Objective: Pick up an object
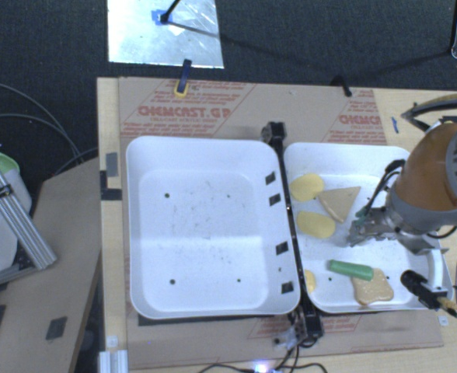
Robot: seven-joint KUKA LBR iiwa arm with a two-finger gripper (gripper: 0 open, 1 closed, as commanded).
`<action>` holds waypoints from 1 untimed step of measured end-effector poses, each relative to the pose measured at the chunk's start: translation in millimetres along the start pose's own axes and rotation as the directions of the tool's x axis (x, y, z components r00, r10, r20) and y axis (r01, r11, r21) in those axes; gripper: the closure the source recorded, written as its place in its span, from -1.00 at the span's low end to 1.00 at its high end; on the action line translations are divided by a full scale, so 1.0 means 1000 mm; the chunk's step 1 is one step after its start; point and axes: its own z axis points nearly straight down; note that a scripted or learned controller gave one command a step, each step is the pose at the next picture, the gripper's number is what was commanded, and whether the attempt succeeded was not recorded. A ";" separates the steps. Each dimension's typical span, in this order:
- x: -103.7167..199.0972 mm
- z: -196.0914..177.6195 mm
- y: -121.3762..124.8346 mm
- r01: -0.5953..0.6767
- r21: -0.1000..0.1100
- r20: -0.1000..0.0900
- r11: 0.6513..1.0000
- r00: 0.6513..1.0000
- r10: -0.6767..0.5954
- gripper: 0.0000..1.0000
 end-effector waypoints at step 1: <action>-0.073 0.010 0.059 -0.003 -0.004 0.005 1.000 1.000 0.003 1.00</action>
